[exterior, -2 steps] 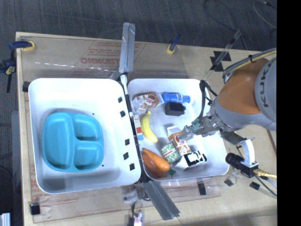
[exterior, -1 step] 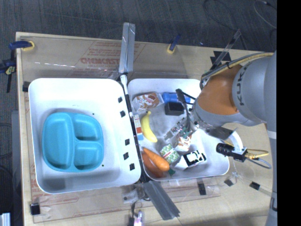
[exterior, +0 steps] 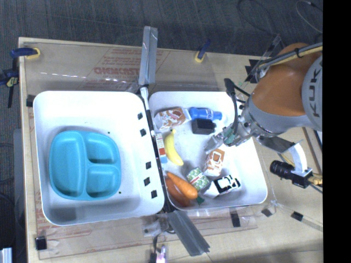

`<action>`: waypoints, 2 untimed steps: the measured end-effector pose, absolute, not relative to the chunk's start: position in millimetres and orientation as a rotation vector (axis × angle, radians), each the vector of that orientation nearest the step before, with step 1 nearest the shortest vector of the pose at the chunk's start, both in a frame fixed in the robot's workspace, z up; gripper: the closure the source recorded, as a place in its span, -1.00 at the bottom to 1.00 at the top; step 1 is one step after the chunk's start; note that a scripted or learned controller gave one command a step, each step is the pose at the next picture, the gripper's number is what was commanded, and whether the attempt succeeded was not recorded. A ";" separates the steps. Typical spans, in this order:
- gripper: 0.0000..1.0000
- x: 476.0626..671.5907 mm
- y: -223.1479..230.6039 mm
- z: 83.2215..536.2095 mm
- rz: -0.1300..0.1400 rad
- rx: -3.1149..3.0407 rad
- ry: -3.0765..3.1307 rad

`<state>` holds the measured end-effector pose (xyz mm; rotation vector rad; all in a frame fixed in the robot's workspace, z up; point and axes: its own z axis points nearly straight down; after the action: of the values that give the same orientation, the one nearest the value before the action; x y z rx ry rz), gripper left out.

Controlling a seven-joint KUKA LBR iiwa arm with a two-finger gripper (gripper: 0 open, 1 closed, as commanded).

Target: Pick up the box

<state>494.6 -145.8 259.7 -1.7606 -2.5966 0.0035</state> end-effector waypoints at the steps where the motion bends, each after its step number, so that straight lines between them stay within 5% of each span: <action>1: 1.00 505.8 -120.4 252.8 0.006 -1.806 -2.562; 2: 1.00 536.2 -98.7 157.7 0.009 -1.912 -2.482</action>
<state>536.2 -98.7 157.7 -1.9117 -2.4816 0.0085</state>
